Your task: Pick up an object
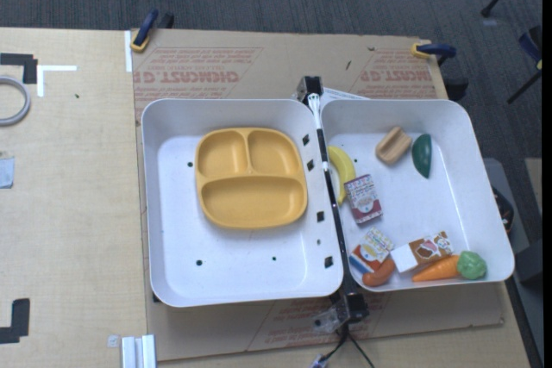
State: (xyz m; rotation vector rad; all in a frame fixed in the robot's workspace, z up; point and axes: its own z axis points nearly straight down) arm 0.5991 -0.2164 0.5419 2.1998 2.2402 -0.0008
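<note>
On the table (69, 211), the left white bin (172, 271) holds a yellow divided plate (252, 177), lying flat toward its upper middle. Just across the shared wall, the right white bin (470, 185) carries the small things: a banana (342, 168) against its left wall, a small printed carton (363, 198) touching it, a bread roll (393, 146) and a dark green vegetable (422, 156) near the top, then a cluster along the bottom edge with a second carton (374, 249), a red piece (377, 276), a brown-and-white packet (429, 249), a carrot (434, 269) and a green broccoli-like piece (472, 265). The gripper's state cannot be told
</note>
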